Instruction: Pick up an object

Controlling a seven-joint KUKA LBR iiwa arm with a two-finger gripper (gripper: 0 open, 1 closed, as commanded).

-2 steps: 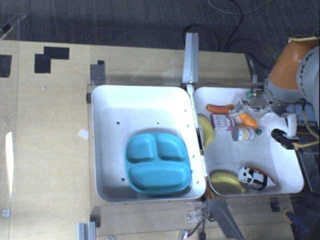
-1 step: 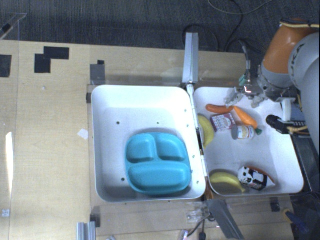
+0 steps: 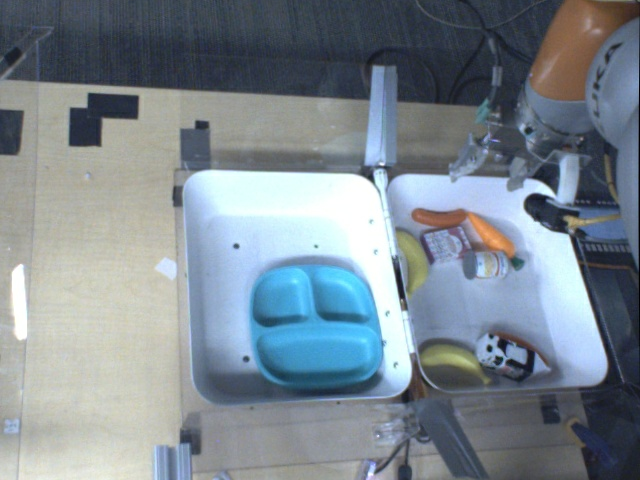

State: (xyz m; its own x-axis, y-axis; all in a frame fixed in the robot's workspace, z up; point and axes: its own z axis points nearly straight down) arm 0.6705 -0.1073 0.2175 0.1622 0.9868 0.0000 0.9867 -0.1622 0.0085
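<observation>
My gripper [image 3: 493, 168] hangs over the far rim of the right bin [image 3: 580, 308], fingers spread apart with nothing between them. Just below it in the bin lie a red sausage [image 3: 440, 216] and an orange carrot [image 3: 490, 233], side by side. A purple packet [image 3: 445, 243] and a small bottle [image 3: 485, 264] lie beneath those. A yellow fruit [image 3: 411, 260] rests against the bin's left wall. At the near end sit a banana [image 3: 450, 363] and a black-and-white toy [image 3: 510, 356].
The left bin [image 3: 215, 268] holds a blue divided plate [image 3: 315, 326] towards its near side. A metal divider post [image 3: 380, 118] stands between the bins at the back. Cables [image 3: 470, 28] trail behind the right bin.
</observation>
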